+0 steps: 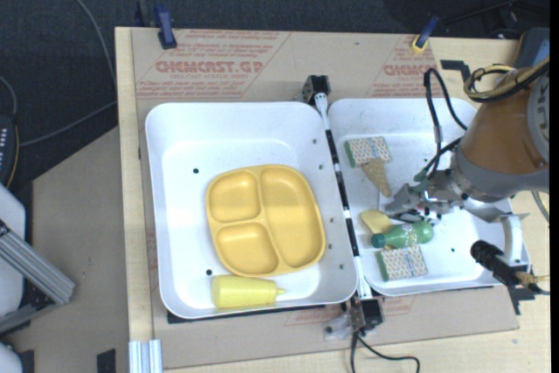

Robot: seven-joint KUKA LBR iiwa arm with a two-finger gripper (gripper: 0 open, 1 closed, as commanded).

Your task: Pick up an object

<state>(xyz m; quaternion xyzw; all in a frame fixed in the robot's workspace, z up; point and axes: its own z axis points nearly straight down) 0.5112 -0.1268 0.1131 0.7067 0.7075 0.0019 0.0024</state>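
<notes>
Arm: I see my gripper (417, 207) low in the right bin (397, 120), just above the green bottle (403, 235).
Grip: I cannot tell what state it is in.
Green bottle: lies on its side, between a pale yellow piece (374, 220) and a speckled sponge (403, 261).
Left bin (175, 188): a yellow tray (265, 218) and a yellow bottle (244, 291).
</notes>
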